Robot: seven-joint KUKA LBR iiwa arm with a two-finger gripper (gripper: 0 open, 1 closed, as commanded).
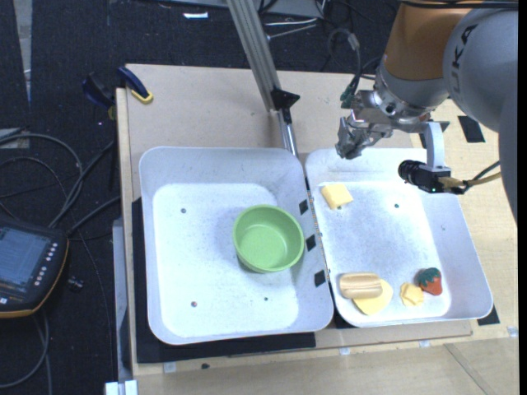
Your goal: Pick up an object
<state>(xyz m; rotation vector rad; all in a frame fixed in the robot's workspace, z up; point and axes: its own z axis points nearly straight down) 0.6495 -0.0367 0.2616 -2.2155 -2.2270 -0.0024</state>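
My gripper (350, 147) hangs above the far left corner of the right bin (461, 245), clear of the objects below. A pale yellow block (336, 195) lies just beneath and in front of it, near the bin's left wall. At the bin's near edge lie a hot-dog toy (361, 285) resting on a yellow piece (375, 302), a small yellow chunk (412, 295) and a red strawberry toy (430, 281). A green bowl (268, 238) sits in the left bin (189, 220).
A slanted metal pole (255, 48) rises from behind the seam between the bins. The grey arm with its orange band (428, 31) fills the upper right. Black clips (317, 276) sit along the seam. A black camera unit (420, 174) hangs by the wrist.
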